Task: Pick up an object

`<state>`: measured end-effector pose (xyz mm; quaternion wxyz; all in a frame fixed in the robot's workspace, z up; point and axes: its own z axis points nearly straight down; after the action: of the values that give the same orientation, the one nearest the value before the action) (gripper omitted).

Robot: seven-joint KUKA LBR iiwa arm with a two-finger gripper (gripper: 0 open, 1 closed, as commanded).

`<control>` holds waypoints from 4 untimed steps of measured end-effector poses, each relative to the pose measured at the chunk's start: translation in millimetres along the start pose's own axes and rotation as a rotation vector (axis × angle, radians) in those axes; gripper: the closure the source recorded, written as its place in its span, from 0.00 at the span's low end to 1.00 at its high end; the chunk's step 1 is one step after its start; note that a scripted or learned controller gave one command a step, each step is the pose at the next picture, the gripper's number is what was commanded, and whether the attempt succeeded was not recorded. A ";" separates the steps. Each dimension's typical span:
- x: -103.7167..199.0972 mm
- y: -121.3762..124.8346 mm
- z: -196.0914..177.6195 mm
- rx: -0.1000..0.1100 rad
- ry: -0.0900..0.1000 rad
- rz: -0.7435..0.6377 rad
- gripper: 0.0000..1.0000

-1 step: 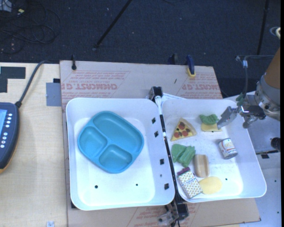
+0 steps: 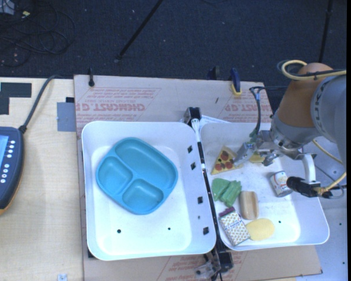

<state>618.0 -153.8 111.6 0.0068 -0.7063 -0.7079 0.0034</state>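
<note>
The right bin [image 2: 316, 227] holds several toy foods. A pizza slice [image 2: 224, 160] lies near its left wall, with a green item [image 2: 227, 190] just below it. Further toward the front are a hot dog bun [image 2: 248, 204], a yellow lemon-like piece [image 2: 260, 229] and a checkered packet [image 2: 234, 228]. A small can [image 2: 279, 183] lies to the right. My gripper [image 2: 253, 152] is low in the back of this bin, just right of the pizza slice. A bit of yellow shows beside it.
The left bin [image 2: 99, 233] holds a blue divided plate [image 2: 137, 175]. A ridge with black clips [image 2: 200, 180] separates the bins. The grey arm [image 2: 316, 116] and its cables [image 2: 310, 186] cover the right bin's back right. A tablet [image 2: 0, 163] sits at the far left.
</note>
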 end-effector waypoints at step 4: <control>-48.7 27.2 23.2 -0.015 -0.007 -0.001 0.00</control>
<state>645.0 -202.3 87.7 -0.0009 -0.7058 -0.7084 0.0005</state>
